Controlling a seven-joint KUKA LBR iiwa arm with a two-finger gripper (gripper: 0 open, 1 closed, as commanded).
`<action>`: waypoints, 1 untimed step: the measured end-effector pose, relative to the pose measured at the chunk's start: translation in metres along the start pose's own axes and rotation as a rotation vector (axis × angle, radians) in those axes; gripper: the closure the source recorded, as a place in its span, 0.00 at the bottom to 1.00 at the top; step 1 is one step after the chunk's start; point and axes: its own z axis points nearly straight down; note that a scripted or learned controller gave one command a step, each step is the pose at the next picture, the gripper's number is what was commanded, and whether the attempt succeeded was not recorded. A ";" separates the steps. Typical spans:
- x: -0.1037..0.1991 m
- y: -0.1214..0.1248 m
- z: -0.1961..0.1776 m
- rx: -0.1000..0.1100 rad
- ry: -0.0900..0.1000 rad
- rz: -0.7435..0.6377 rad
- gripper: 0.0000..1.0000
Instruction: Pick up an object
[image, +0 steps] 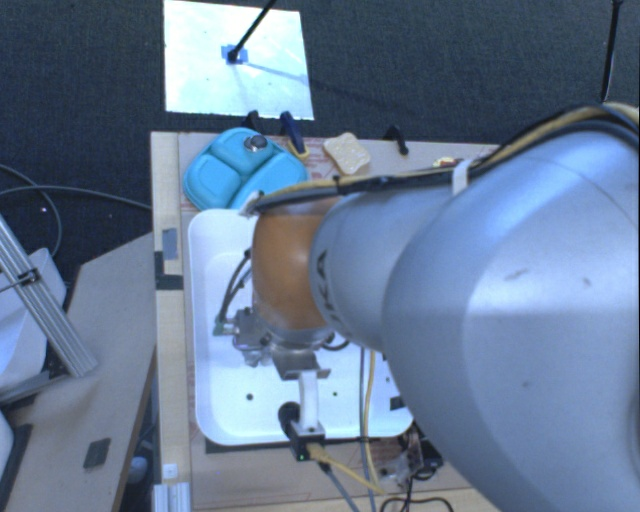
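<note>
Arm: the grey metal arm with its orange band is closest to the camera and covers the right and centre of the view, reaching in over the shallow white plastic bin.
Writing: a small dark mark on the grey shell beside the orange band is too small to read.
Hand: the hand hangs below the orange band, over the middle of the white bin's floor. It is seen from above and behind, so I cannot tell whether it is released or clenched, and nothing can be seen held in it.
Bin: its left wall and near-left floor are bare white, and the arm hides the right part.
Table: the pale wooden table shows as a strip along the bin's left side.
Task's thing: the light blue moulded plastic dish has rounded corners, shallow compartments and a small grey knob near its far edge. It sits at the bin's far left corner, overlapping the rim, well apart from the hand.
Other things: a tan rough-surfaced block lies just beyond the arm, to the right of the dish. A dark blue slim handle-like thing lies between them at the far edge.
Farthest: a pale square sheet lies on the dark floor.
</note>
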 end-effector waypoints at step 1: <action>-0.058 0.059 -0.005 -0.018 -0.001 0.007 1.00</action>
